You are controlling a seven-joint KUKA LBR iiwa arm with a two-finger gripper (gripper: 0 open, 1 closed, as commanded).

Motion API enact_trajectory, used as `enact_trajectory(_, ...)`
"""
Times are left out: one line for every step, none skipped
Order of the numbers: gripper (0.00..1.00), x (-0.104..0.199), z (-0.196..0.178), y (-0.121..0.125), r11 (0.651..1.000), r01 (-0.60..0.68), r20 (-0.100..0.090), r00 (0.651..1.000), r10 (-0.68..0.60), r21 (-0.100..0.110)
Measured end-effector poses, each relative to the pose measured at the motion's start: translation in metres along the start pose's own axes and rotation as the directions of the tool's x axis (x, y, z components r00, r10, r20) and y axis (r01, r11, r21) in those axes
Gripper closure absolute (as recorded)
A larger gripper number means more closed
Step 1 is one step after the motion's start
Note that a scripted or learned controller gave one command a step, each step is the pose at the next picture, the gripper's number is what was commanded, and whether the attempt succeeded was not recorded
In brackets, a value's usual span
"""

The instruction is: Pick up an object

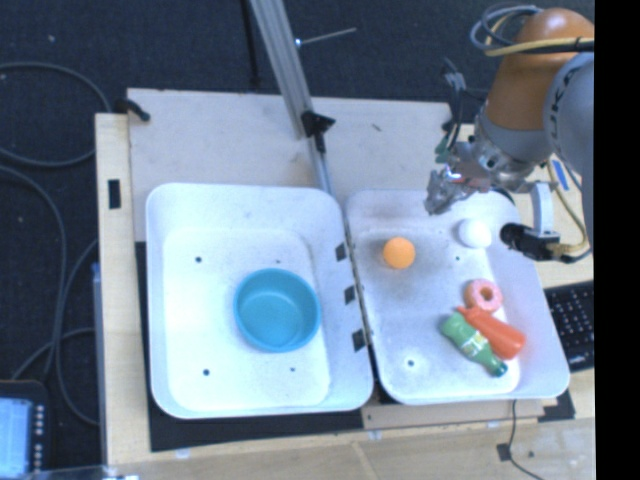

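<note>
Hovering over the right bin's point(560, 363) far edge, the gripper point(441, 197) holds nothing; finger state: cannot tell. You'd next descend on 1 target, likely the nearby orange ball point(399, 253).

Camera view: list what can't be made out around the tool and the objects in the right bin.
- Tool: small and blurred over the right bin's far edge; its finger state is unreadable.
- Arm: cut off by the view's right edge.
- Green bottle: partly covered by the orange-red piece lying across it.
- Pink ring: too small to tell whether it touches that orange-red piece.
- White ball: washed out against the white bin.
</note>
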State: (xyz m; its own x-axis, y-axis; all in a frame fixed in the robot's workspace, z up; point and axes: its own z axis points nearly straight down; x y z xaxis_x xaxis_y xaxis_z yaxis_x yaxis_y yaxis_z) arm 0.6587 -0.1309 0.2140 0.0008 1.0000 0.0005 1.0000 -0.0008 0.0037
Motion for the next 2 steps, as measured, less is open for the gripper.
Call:
enact_trajectory(1.0, 0.054, -0.015, 0.0, 1.0, 0.009, -0.001, 1.0, -0.009, 0.0)
enact_trajectory(1.0, 0.104, -0.025, -0.015, 1.0, 0.009, -0.003, 1.0, -0.009, 0.006)
